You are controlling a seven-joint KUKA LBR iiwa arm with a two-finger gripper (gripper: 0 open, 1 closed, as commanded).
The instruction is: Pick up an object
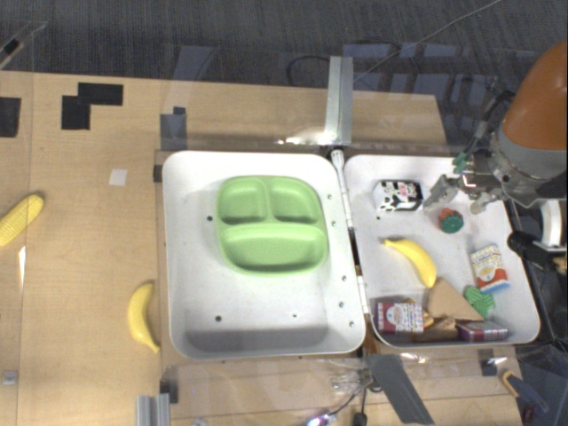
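Note:
My gripper [461, 195] hangs over the far part of the right bin [364, 238], with the orange-banded arm coming in from the right. Its two grey fingers [438, 191] are spread apart and open, with nothing between them. Just below the fingertips lies a small teal and red object [452, 221]. A black-and-white carton [397, 195] sits to the gripper's left. A yellow banana [414, 259] lies in the bin's middle. A small white, red and blue carton [489, 267] rests near the right wall.
The right bin's near edge holds a maroon box [398, 315], a brown cardboard piece [448, 302], a green item [479, 302] and a dark red item [484, 331]. A green divided plate [269, 222] lies in the left bin [191, 327]. On the bench, a banana [142, 316] and corn [19, 218].

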